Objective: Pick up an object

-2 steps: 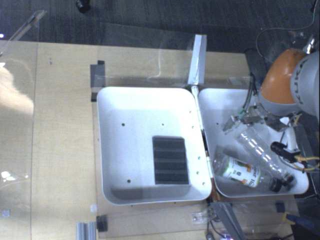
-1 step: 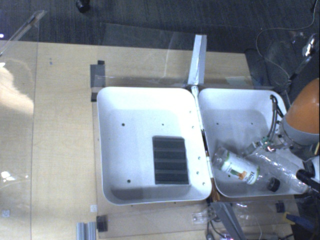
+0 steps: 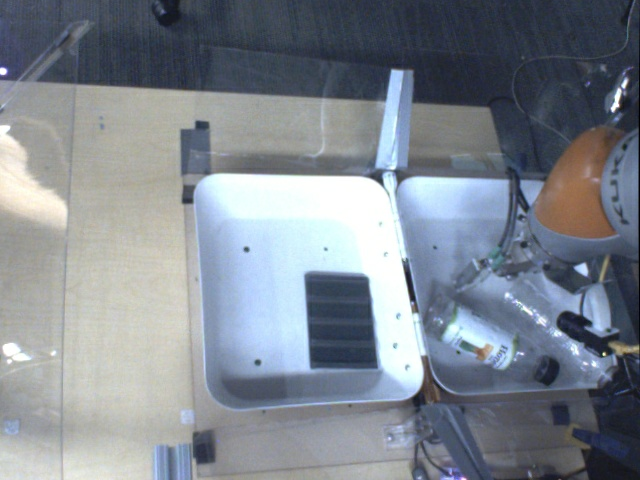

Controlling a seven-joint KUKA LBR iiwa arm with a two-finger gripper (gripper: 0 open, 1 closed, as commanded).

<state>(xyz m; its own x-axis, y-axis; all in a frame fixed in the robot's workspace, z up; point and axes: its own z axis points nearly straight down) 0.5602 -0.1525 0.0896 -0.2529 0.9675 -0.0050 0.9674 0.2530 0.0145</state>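
I cannot tell from my feed whether the fingers are released or clenched; the gripper [image 3: 497,264] is a small greenish-grey cluster low in the right bin [image 3: 440,208], and its tip is too blurred to read. It sits just above the upper end of a clear plastic bottle [image 3: 520,328], close to it, though I cannot say whether they touch. Nothing is visibly held.

The bottle lies on its side on the floor of the right bin, running diagonally from near the gripper down toward the bin's lower right corner, where a dark cap [image 3: 545,371] shows. Alongside it, nearer the divider between the bins, a second bottle with a white and green label [image 3: 478,343] lies tilted, touching or nearly touching the clear one.

Above the gripper, the arm [image 3: 585,193] comes in from the right, its orange band bulging over the bin's right part, with cables trailing beside it.

The left bin [image 3: 290,208] holds a dark ribbed rectangular block [image 3: 341,320], lying flat near the lower middle, well apart from the gripper. Both bins rest side by side on the pale wooden table [image 3: 110,298], with a clear panel [image 3: 35,218] over its left part.
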